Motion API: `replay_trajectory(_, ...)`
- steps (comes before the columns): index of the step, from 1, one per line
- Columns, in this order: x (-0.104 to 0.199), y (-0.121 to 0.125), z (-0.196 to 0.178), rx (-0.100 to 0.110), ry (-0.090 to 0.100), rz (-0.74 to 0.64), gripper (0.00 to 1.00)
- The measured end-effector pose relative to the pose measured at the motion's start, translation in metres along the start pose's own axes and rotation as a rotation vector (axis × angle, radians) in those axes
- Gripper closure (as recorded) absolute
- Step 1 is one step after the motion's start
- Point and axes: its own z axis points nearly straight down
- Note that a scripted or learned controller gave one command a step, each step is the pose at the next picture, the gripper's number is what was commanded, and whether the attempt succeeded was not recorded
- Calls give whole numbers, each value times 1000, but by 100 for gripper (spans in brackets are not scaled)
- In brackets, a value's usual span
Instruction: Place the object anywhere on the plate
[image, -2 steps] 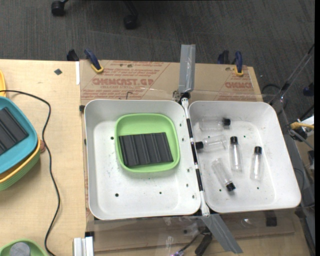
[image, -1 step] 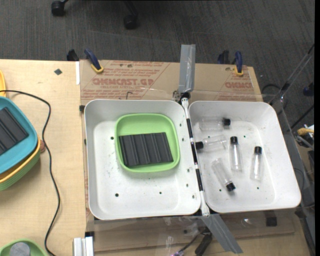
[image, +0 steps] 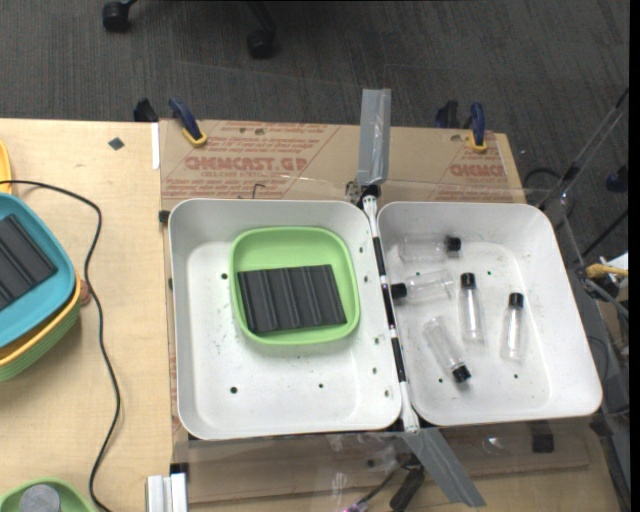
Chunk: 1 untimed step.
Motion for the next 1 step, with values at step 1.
replay_trajectory(1, 0, 0, 2, -1, 1, 0, 0)
